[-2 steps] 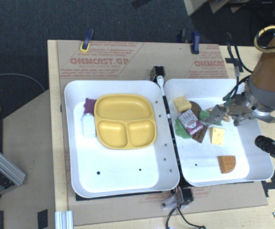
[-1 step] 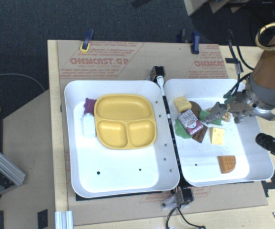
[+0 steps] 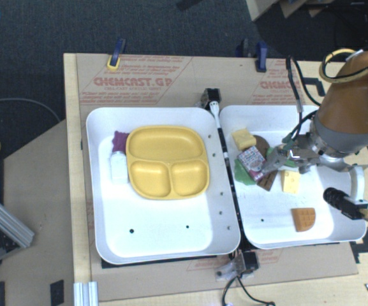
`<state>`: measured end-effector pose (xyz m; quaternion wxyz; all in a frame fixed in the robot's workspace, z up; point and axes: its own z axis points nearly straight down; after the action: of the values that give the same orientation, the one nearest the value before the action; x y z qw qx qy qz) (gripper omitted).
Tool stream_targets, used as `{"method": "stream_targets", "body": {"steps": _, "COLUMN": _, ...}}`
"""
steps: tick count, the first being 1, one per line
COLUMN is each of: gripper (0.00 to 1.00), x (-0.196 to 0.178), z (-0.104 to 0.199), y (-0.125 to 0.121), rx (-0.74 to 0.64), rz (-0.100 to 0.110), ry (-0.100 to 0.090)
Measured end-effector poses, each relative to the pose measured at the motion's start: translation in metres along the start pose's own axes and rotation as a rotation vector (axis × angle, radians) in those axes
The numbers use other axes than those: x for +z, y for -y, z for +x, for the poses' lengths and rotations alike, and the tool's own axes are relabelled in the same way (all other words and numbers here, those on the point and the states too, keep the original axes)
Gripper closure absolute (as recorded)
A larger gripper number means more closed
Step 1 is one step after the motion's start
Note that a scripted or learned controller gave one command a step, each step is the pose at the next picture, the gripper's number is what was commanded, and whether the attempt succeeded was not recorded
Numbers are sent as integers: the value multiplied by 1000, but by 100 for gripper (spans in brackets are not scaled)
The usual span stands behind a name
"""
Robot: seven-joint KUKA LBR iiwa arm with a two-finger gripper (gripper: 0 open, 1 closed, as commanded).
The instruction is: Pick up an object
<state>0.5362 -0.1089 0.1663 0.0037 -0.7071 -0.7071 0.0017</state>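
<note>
Two white bins sit side by side on the desk (image 3: 75, 171). The left bin (image 3: 107, 234) carries a yellow divided plate (image 3: 168, 161), with a magenta item (image 3: 120, 140) and a white piece (image 3: 118, 167) tucked against its left rim. Over in the right bin (image 3: 273, 228): a pale yellow block (image 3: 243, 138), a crinkly snack packet (image 3: 252, 159) lying on something green (image 3: 243, 171), a pale yellow square (image 3: 291, 182) and an orange-brown wedge (image 3: 303, 218) near the front. The gripper (image 3: 274, 164) is down among the packet cluster, touching a dark brown piece (image 3: 268, 180); how far it is open, or whether it grips anything, I cannot tell. The arm (image 3: 349, 107) is cut off at the right.
</note>
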Motion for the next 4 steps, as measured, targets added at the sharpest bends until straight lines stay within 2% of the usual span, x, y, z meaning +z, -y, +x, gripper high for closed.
{"method": "stream_targets", "body": {"steps": 1, "gripper": 0, "x": 64, "z": 2, "y": 5, "rx": 1, "rz": 2, "ry": 0}}
{"method": "stream_targets", "body": {"steps": 2, "gripper": 0, "x": 83, "z": 2, "y": 5, "rx": 0, "rz": -3, "ry": 1}}
{"method": "stream_targets", "body": {"steps": 3, "gripper": 100, "x": 71, "z": 2, "y": 5, "rx": 2, "rz": -7, "ry": 2}}
{"method": "stream_targets", "body": {"steps": 4, "gripper": 100, "x": 11, "z": 9, "y": 1, "rx": -1, "rz": -14, "ry": 5}}
